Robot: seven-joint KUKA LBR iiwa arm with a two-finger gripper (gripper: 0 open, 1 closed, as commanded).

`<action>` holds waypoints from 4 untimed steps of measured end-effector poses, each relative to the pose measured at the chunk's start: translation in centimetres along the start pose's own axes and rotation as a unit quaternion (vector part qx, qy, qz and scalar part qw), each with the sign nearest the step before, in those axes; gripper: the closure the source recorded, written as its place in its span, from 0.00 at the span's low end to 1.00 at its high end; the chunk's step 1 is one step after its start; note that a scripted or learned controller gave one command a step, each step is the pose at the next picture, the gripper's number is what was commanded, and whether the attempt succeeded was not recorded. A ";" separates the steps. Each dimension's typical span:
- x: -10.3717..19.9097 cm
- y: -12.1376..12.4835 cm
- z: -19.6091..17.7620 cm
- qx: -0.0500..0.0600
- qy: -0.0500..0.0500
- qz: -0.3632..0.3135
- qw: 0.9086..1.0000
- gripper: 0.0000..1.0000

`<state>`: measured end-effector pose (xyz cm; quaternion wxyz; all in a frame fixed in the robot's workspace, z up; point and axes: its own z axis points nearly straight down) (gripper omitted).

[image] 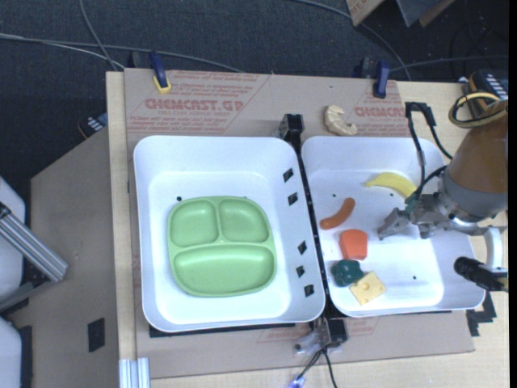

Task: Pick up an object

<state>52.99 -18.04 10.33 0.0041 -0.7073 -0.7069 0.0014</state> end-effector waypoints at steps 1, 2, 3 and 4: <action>-0.1 0.2 -1.5 -0.004 -0.001 0.000 1.000 1.00; -0.5 -0.5 -7.4 -0.007 -0.003 0.000 1.000 1.00; -1.3 0.1 -13.5 -0.008 -0.003 -0.001 1.000 1.00; -1.3 0.2 -17.0 -0.007 -0.003 -0.001 1.000 1.00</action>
